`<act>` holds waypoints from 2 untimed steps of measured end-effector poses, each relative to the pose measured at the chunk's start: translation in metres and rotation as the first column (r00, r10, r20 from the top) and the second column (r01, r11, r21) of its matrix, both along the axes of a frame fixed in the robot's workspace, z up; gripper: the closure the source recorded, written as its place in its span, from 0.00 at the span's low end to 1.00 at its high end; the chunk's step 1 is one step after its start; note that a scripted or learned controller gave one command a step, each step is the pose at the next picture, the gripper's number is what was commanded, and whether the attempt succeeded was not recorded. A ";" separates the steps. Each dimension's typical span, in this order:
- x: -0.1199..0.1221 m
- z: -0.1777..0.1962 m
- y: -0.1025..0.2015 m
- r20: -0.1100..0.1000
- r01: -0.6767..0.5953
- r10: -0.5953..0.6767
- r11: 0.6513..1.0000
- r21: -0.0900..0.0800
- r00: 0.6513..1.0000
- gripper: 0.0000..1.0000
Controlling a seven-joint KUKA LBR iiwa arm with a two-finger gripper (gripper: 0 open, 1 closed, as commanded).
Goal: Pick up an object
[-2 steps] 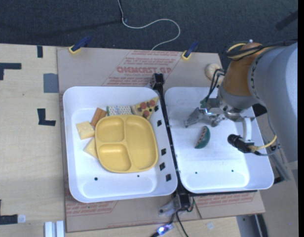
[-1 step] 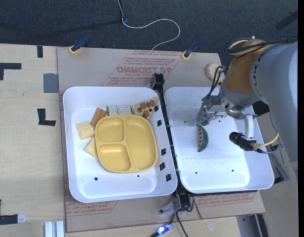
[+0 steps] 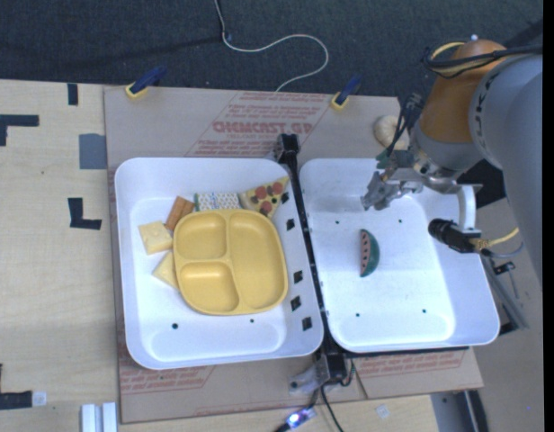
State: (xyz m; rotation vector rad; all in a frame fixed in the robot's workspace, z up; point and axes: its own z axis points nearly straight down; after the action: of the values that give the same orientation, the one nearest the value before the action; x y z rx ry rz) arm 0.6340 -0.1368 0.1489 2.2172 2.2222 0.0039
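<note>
bench (image 3: 43,331): lower frame, carries both bins
watermelon slice (image 3: 368,251): right bin; light, stiff toy, pinch across the middle
hand (image 3: 379,193): above slice, holding nothing, finger spread unclear

The arm reaches in from the right, its jaws (image 3: 378,196) poised over the far part of the right bin (image 3: 457,318), nothing between them. A watermelon slice (image 3: 368,252) lies nearer the bin's middle, apart from them. The left bin (image 3: 142,331) holds a yellow divided plate (image 3: 230,261) (toy food pieces tucked around its far and left edges).
</note>
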 end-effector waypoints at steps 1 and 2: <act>-0.001 0.046 -0.006 0.000 0.001 -0.001 1.000 -0.001 1.000 1.00; 0.000 0.078 -0.006 -0.001 0.001 -0.001 1.000 0.000 1.000 1.00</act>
State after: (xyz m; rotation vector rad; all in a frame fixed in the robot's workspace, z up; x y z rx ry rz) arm 0.6336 -0.1428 0.2265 2.2183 2.2218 0.0026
